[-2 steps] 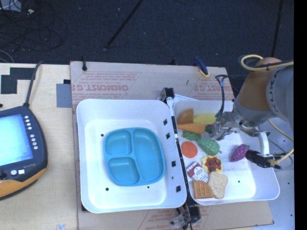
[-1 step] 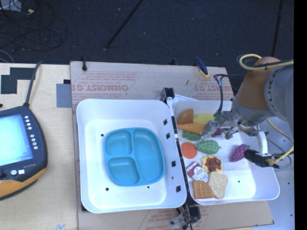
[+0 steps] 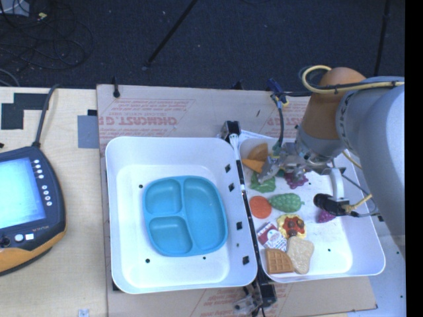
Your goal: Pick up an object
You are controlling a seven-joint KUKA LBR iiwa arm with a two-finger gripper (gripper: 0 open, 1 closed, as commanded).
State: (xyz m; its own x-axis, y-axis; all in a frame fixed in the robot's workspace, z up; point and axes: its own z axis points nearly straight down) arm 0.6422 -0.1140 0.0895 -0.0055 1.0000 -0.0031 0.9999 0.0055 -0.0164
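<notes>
Camera view is showing the gripper [image 3: 277, 167] reaching down among toy foods in the right bin [image 3: 360, 256]; I cannot tell its grip.

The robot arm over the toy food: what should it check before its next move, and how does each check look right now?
1. Gripper over the right bin, where the toys lie: ok.
2. Something held: cannot tell; the wrist hides that spot.
3. Targets within reach: ok. The green piece and orange disc lie just below the gripper.
4. Toys spaced for a clean pick: not ok. The waffle, toast and pizza slice crowd together.
5. Blue divided plate in the left bin, out of the way: ok.
</notes>
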